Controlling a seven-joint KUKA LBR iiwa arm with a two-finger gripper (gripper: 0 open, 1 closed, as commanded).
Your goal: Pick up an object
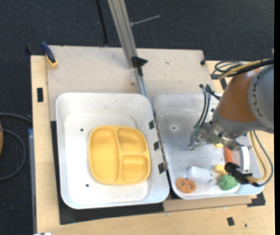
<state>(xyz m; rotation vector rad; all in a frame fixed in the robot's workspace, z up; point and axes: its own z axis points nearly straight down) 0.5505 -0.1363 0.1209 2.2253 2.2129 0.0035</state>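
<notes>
My gripper (196, 142) hangs low over the middle of the right bin (175, 112), above bare white floor. Several small things lie along that bin's near edge: an orange pretzel-shaped piece (185, 184), a white object (199, 174), a small yellow piece (220, 169) and a green leafy toy (227, 181). An orange stick-like item (229, 155) lies by the bin's right side, partly under the wrist. None of them sits between the gripper's tips; the nearest, the white object, lies a short way toward the near edge.
The left bin (71, 106) holds a yellow divided plate (120, 154). A metal post (125, 31) slants up from between the bins at the back. The bench (96, 67) extends behind both bins.
</notes>
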